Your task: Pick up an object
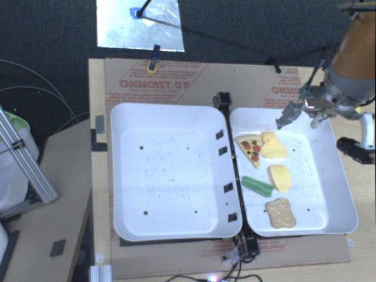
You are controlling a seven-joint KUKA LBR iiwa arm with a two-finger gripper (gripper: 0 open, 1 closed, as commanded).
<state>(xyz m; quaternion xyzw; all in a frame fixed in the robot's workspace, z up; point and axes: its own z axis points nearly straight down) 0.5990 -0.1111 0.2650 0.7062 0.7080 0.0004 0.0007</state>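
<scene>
The right white bin [329, 175] holds several toy foods: a pizza slice [250, 147], a pale yellow lump [272, 147], a yellow piece [281, 178], a green stick [257, 185] and a tan bread slice [280, 212]. My gripper [302, 115] hangs over the bin's far edge, above and to the right of the pizza slice. Its fingers [286, 117] are spread apart with nothing between them. The grey arm with its orange band [357, 49] comes in from the upper right.
The left white bin [126, 128] lies beside the right one, with black clips [222, 101] along the shared edge. Both bins rest on a cardboard sheet [176, 81]. A shiny square plate [140, 15] lies beyond the bench, and metal framing [23, 157] stands at the left.
</scene>
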